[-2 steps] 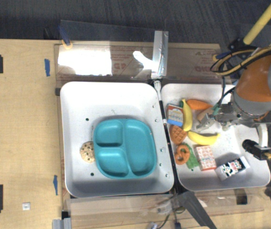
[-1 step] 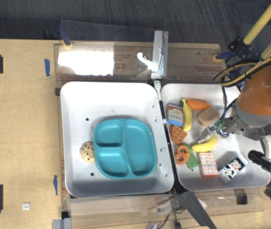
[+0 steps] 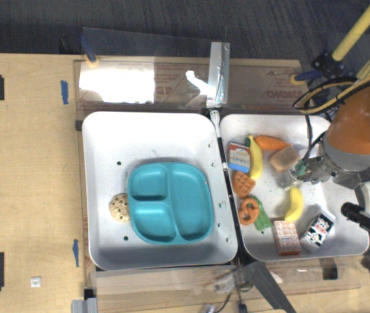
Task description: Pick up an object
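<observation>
My gripper (image 3: 304, 173) hangs low over the middle of the right bin (image 3: 341, 248), reaching in from the right under the orange band of the arm. It sits just right of a tan block (image 3: 283, 159) and above a small yellow banana (image 3: 294, 204). I see nothing held in it. Further left lie a longer banana (image 3: 255, 156), an orange carrot (image 3: 270, 143), a red and blue packet (image 3: 238, 156), a waffle (image 3: 242, 184) and a pretzel (image 3: 249, 208).
A pink box (image 3: 286, 235) and a black and white carton (image 3: 318, 230) lie near the right bin's front. The left bin (image 3: 107, 135) holds a teal divided plate (image 3: 170, 202) and a cookie (image 3: 119, 207). Cables hang at the upper right.
</observation>
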